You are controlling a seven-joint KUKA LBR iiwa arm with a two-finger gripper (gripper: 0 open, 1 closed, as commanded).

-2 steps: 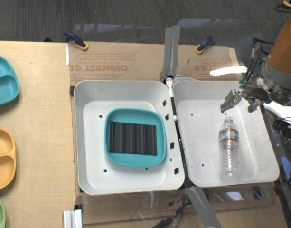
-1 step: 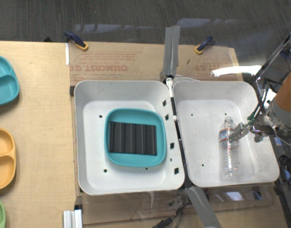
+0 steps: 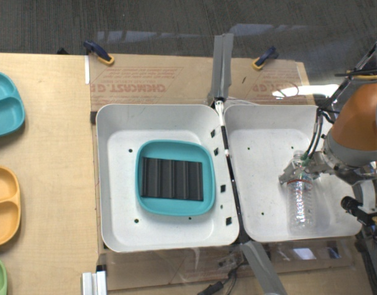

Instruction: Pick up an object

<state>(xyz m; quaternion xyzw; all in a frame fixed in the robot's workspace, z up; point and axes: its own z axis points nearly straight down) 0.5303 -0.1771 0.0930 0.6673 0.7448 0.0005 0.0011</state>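
Lying in the right bin, toward its right side, is a clear plastic bottle, crinkled and glinting, shaped like a slim cylinder. Its long axis is running near to far, with the narrow neck end pointing far, up toward the gripper. The gripper is sitting right over that far end, touching or nearly touching it; the bottle's body is stretching away from it toward the near wall. Whether it is pinching the neck cannot be told from this slant. Behind it the arm's orange band is curving in from the right. In the left bin a teal tray with rounded corners is holding a dark ribbed insert.
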